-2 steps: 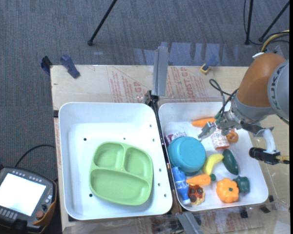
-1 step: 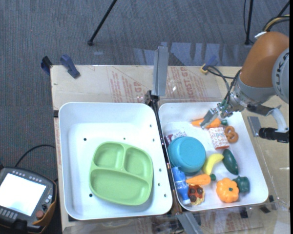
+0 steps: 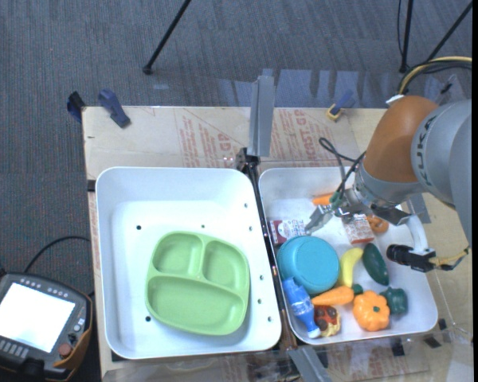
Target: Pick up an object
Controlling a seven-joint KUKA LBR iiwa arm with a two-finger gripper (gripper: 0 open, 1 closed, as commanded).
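Arm appearance

Grey KUKA arm [image 3: 450,146], rounded smooth casing, dark lettering on the grey shell at right. Wide orange band [image 3: 398,138] wraps the segment above the wrist, glossy. Thin black cables loop off the wrist on its left side. Yellow and black cables arc over the arm at far right. Gripper [image 3: 328,211] is slim, metallic grey with dark parts

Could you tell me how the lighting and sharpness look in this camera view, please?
Camera view: even, soft light with faint shadows; the white bins look bright but not blown out; the green plate and blue bowl are fairly sharp; small items near the gripper are too soft to identify.
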